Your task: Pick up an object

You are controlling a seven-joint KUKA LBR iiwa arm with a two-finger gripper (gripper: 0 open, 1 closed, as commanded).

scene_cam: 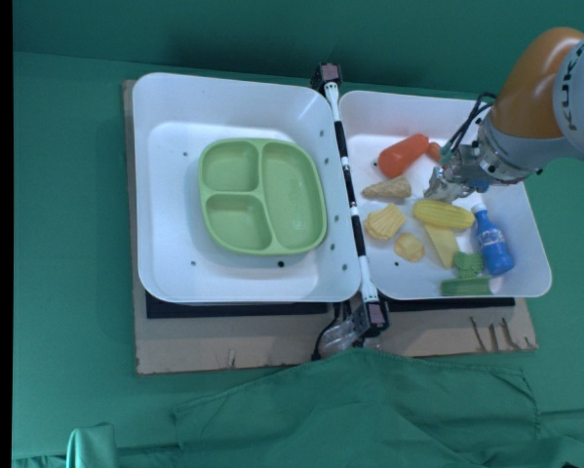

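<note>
The right bin (525, 213) holds several toy foods. An orange carrot-like piece (406, 154) lies at the back, with a tan pastry (387, 190) just in front of it. A yellow corn cob (444, 214) lies in the middle. Near it are a ridged yellow piece (384, 222), a small yellow piece (409, 248), a yellow wedge (443, 246), a blue bottle (490, 242) and two green pieces (467, 273). My gripper (447, 182) hangs low over the bin, just behind the corn cob's upper edge and right of the orange piece. Nothing is visibly held.
The left bin (165, 164) carries a light green divided plate (262, 195). A black-and-white bar (348, 188) runs between the two bins. The arm comes in from the right over the right bin's back corner. Green cloth surrounds the cardboard base.
</note>
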